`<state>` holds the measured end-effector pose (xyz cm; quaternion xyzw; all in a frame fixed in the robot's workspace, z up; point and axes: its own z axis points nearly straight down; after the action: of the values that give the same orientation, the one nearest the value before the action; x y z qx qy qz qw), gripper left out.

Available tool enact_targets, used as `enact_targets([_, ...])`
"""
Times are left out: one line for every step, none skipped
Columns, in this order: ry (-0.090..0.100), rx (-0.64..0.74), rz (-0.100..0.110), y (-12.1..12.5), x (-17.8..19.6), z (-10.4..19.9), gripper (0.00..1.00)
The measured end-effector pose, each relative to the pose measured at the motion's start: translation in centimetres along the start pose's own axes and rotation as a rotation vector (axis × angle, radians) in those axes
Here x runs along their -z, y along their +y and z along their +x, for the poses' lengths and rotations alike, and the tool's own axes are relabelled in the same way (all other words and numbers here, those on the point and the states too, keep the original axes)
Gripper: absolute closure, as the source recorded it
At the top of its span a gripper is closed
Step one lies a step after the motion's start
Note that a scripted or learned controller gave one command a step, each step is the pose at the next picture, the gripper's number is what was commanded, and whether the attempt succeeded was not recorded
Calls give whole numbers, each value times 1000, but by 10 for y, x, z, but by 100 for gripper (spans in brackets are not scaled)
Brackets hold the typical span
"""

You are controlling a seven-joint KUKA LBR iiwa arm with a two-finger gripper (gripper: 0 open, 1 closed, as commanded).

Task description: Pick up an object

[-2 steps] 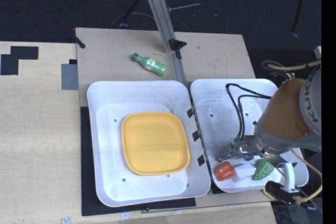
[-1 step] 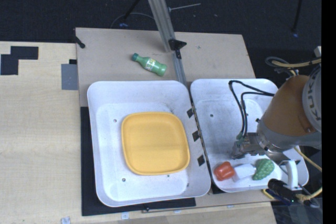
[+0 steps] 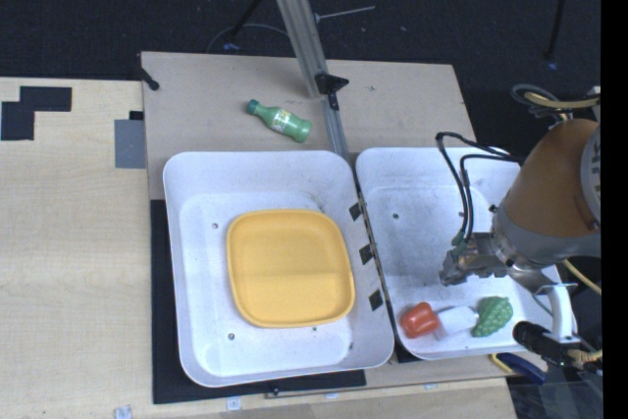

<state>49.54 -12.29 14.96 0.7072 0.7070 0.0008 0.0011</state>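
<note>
In the right bin (image 3: 412, 201), near its front edge, lie a red pepper-like toy (image 3: 420, 318), a small white object (image 3: 456, 319) and a green bumpy toy (image 3: 493, 316). My gripper (image 3: 461, 266) hangs over the right bin just above and between these items, slightly behind them. The arm's orange band and grey wrist (image 3: 549, 201) come in from the right. A yellow square plate (image 3: 290, 267) lies in the left bin (image 3: 196, 191).
A green bottle (image 3: 280, 120) lies on the bench behind the left bin. A slanted aluminium rail (image 3: 306, 25) rises behind the bins. Black clips (image 3: 365, 250) sit on the divide between the bins. Black cables (image 3: 461, 172) loop above the right bin.
</note>
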Motion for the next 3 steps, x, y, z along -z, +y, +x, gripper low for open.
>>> enact_targets([0, 0, -1, 8, 45, 3, 100])
enact_targets([0, 0, -2, 1, 103, 2, 100])
enact_targets([0, -1, 0, 1, 136, 2, 100])
